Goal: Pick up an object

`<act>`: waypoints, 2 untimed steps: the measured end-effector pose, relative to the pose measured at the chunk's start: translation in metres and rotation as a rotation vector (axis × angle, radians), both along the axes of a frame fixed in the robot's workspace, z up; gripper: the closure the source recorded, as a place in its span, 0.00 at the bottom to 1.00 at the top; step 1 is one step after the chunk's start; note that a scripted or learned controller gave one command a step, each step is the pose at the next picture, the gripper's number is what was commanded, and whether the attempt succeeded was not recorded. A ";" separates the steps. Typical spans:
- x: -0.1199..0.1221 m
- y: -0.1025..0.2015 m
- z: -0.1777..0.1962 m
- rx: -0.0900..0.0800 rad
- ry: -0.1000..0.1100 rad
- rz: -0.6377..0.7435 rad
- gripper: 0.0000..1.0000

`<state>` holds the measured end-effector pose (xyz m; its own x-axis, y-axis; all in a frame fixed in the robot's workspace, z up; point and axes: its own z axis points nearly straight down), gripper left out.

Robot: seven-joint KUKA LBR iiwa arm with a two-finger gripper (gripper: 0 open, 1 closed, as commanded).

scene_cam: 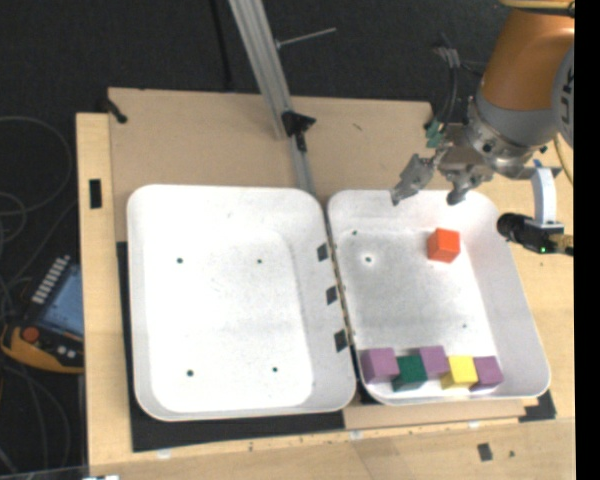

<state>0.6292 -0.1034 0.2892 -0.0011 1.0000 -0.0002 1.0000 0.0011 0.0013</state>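
Observation:
An orange-red block lies in the upper part of the right bin. Along that bin's front edge sits a row of small blocks: a purple one, a green one, another purple, a yellow one and a further purple. My gripper hangs above the bin's back rim, up and slightly left of the orange-red block. Its two fingers are spread apart with nothing between them.
The left bin lies beside the right one, joined by dark clips. A slanted metal rail rises behind the bins. Cables and a handheld pendant lie off the bench at far left.

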 end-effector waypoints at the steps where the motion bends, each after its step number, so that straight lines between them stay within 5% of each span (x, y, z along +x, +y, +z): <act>1: -0.052 -0.064 0.003 -0.004 0.000 -0.007 0.00; 2: -0.027 -0.097 -0.124 -0.001 0.006 -0.002 0.00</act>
<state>0.6020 -0.2008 0.1656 0.0014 1.0000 -0.0014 1.0000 -0.0014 -0.0049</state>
